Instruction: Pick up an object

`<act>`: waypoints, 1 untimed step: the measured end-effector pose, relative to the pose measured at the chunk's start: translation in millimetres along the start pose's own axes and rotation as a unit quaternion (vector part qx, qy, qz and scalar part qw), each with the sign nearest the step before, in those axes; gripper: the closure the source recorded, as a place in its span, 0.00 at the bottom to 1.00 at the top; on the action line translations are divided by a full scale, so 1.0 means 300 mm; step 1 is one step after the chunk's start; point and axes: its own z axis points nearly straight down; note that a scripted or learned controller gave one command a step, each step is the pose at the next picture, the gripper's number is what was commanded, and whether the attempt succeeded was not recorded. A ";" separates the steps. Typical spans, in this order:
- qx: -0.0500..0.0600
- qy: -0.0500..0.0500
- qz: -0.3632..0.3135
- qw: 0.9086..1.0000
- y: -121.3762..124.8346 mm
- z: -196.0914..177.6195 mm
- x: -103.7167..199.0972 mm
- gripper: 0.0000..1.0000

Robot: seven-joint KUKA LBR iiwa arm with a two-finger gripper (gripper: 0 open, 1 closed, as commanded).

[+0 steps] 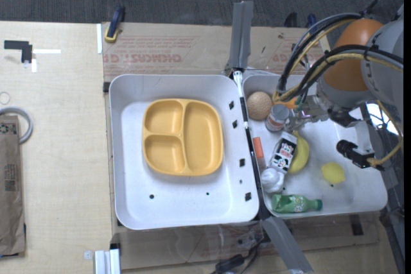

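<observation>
You have several candidate objects lying in the right-hand shallow white bin (pixel 359 199): a small lemon-yellow round fruit (pixel 332 172) toward its right side, a yellow banana (pixel 300 154) near the middle, and a white rectangular carton with black print (pixel 283 154) lying against the banana's left side. Just beside the carton's lower end rests a clear plastic bottle with a white cap (pixel 271 179), and along the bin's near edge lies a green plastic bottle (pixel 294 203) on its side. An orange marker-like stick (pixel 258 149) lies by the bin's left wall, and a tan round ball (pixel 259 104) sits in the far left corner. A small jar with a reddish-brown band (pixel 277 119) stands just right of the ball. The end effector (pixel 297 117) hangs over the far part of this bin, close beside the jar; you cannot tell from this view whether its fingers are apart or together, and nothing is visibly between them. The grey arm with its orange band (pixel 350 51) reaches in from the right, trailing black and yellow cables (pixel 302 67). In the left-hand white bin (pixel 128 202) a yellow three-compartment plastic plate (pixel 183 137) lies near the middle. On the worktop (pixel 51 138), a blue and yellow tool (pixel 115 24) rests near the far edge.
</observation>
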 end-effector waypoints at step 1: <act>0.000 0.000 0.000 1.000 0.000 0.000 -0.001 0.00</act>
